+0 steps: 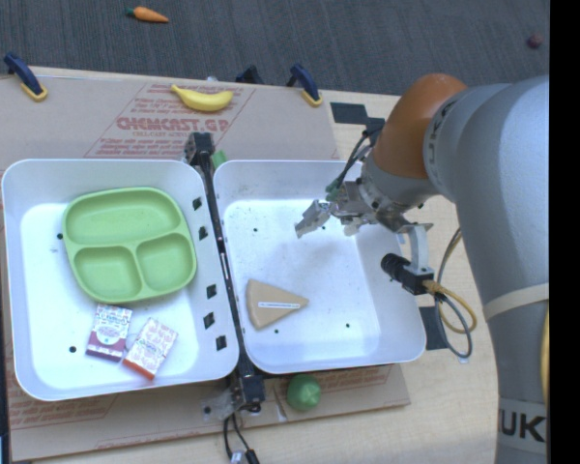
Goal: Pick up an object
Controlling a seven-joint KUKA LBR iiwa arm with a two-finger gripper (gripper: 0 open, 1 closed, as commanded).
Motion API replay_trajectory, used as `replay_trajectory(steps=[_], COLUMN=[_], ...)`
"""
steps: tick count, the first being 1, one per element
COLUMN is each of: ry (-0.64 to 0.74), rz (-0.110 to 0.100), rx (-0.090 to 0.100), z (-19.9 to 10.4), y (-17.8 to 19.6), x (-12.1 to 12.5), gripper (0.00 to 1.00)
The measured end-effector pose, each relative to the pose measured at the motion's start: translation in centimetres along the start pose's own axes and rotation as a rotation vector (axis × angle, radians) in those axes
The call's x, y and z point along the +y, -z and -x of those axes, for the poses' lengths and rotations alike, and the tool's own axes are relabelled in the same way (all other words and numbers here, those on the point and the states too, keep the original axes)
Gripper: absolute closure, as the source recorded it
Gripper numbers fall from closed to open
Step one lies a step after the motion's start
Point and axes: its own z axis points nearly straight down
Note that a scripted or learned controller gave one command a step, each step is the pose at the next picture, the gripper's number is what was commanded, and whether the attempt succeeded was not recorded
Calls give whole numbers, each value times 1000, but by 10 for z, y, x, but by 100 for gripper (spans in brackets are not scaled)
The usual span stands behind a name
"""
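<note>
While the claw [314, 218] hovers over the right bin [387, 341], finger gap can't tell, wedge-shaped tan block [274, 304] lies below-left of it; flat block could slip out

Bench is showing two shallow white bins [19, 259], one green divided plate [129, 240], two small packets [110, 332], one tan wedge [274, 304], one yellow banana [203, 96], one green ball [304, 391], one orange carrot [150, 14]

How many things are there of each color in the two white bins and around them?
Green: 2, the plate and the ball
Yellow: 1, the banana
Orange: 1, the carrot
Tan: 1, the wedge
Red and white: 2, one packet and another packet
Total: 7
</note>
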Motion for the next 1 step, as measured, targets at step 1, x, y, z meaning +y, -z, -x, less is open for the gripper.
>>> replay_trajectory(steps=[1], ry=[1], rz=[-1], rx=[0], z=[23], y=[-9], x=[-11], gripper=[0])
